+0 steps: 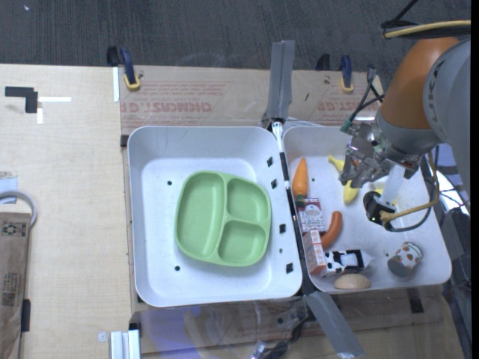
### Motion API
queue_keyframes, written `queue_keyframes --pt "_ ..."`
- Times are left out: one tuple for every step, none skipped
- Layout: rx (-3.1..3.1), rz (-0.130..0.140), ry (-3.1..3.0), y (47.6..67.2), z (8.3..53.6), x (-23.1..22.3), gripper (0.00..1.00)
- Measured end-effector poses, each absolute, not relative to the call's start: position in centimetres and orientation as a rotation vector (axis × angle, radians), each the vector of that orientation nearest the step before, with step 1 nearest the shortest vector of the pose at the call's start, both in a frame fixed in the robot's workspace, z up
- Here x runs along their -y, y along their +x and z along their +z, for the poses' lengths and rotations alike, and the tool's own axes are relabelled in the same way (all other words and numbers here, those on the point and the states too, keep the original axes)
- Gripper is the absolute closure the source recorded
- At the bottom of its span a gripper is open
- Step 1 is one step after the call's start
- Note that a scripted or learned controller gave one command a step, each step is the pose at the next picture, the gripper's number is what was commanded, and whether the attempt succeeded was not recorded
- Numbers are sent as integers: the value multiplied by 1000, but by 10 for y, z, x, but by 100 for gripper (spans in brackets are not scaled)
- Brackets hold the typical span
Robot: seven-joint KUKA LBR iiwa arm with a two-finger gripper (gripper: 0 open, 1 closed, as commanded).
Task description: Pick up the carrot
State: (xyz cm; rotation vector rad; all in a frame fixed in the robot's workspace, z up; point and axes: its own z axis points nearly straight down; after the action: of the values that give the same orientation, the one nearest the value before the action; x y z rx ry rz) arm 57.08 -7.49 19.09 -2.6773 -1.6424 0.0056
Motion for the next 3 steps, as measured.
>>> queue_keyframes --pt "957 10 -2991 537 190 29 100" --pt "623 9 -3080 550 190 -43 100" --pt "705 8 -3062 573 190 -46 100"
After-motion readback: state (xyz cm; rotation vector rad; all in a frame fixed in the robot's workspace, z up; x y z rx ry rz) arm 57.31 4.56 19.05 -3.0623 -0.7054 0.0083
